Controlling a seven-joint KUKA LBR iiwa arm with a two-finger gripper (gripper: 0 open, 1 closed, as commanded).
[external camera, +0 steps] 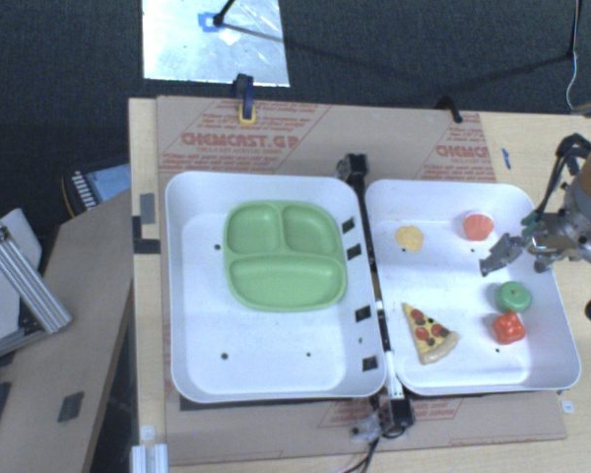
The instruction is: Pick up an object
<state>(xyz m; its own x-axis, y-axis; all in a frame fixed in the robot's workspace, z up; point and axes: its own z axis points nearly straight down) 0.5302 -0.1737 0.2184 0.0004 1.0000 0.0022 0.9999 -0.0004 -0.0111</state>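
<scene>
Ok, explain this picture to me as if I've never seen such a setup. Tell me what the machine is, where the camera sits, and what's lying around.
This is one picture, taken by a fixed camera above a bench, looking down at a slant. The machine is a robot arm that reaches in from the right; its gripper, a two-finger claw, is the dark part hovering over the right bin. Nothing can be seen between its fingers, so it holds nothing. Its job is to pick up an object.

Two shallow white bins sit side by side. The left bin holds a green divided plate. The right bin holds toy food: a pizza slice, a small yellow piece, an orange-red piece, a green piece and a red piece just below it. The gripper is closest to the green piece.
</scene>
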